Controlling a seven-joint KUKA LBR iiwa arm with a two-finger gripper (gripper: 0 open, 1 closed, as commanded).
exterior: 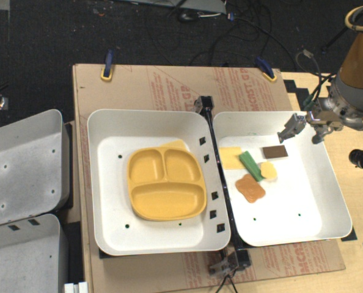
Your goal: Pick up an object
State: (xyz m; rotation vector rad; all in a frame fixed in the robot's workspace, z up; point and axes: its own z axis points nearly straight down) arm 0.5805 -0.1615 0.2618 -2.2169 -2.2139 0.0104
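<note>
In the right bin (316,212) lie several small items: a pale yellow flat square (230,157), a green stick (250,163), a brown block (274,152), a small yellow piece (268,171) and an orange-brown chunk (250,189). My gripper (304,129) hangs over the bin's upper right part, up and to the right of the brown block. Its fingers are spread apart and nothing sits between them.
The left bin (108,224) holds a yellow divided tray (167,184). A black divider (213,163) runs between the bins. The bench's board (169,84) carries two clamps (107,66) at its far edge. Spare white bins (22,157) lie off to the left.
</note>
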